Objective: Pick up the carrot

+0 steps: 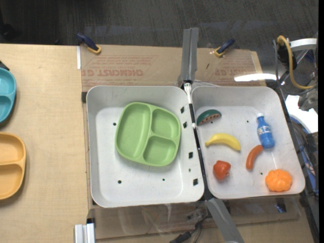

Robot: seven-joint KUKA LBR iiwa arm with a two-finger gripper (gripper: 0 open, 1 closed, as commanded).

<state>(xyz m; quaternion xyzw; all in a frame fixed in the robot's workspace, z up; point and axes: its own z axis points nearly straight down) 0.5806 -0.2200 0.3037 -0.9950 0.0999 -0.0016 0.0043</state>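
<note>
Bench: pale wood top (40, 85); a brown cardboard sheet (131, 67) with mirrored red print lies under the bins.
Clamps: two blue ones, (88, 43) and (224, 46), grip the card's far edge.
Floor: dark grey carpet (126, 9) beyond the bench.
Post: a grey bar (190, 54) runs up from the seam between the bins.
Bins: two white ones touch side by side, the view-left bin (101, 186) and the view-right bin (238, 191).
Plate: a green three-part plate (149, 134) sits flat in the view-left bin.
Carrot: you will find the carrot (253, 157) in the view-right bin, an orange-red stick lying at a slant. It is just below the bottle, apart from everything else, between the red fruit and the bin's right wall.
Neighbours: blue bottle (264, 131), banana (223, 141), melon slice (208, 117) against the seam wall, red fruit (221, 169), orange round fruit (279, 180) in the near right corner.
Claw: you cannot tell from this frame whether it is apart or together, so places here are given against the bins and their contents.
Cut off: a teal dish (6, 100) and a yellow dish (10, 165) run off the view's left edge.
Hard to read: cables and glare (296, 70) crowd the right side. The kind of red fruit is unclear.
</note>
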